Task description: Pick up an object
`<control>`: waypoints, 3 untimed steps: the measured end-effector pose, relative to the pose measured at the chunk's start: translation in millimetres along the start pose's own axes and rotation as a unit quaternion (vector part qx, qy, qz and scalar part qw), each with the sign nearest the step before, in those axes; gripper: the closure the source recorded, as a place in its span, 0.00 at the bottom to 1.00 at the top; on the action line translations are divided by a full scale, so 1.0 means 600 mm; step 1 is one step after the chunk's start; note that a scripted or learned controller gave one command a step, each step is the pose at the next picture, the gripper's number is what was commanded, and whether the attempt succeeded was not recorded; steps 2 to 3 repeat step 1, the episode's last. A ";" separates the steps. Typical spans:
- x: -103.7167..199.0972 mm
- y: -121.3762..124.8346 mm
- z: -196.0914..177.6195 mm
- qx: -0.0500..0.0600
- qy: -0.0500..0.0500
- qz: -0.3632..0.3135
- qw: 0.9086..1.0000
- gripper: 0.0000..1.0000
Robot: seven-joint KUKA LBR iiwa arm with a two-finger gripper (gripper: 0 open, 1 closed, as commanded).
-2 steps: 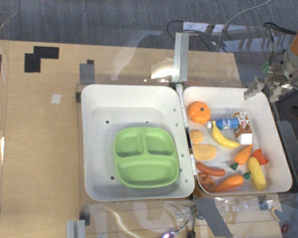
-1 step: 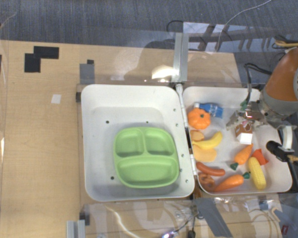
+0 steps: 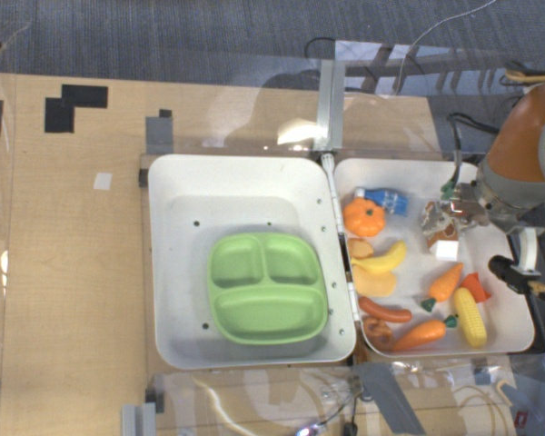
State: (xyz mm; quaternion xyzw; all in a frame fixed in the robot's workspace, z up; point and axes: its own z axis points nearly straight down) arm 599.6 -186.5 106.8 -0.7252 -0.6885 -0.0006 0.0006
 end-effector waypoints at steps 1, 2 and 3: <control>0.081 0.062 -0.136 0.000 -0.001 0.097 0.995 1.00; 0.081 0.062 -0.136 0.000 -0.001 0.097 0.995 1.00; 0.081 0.062 -0.136 0.000 -0.001 0.097 0.995 1.00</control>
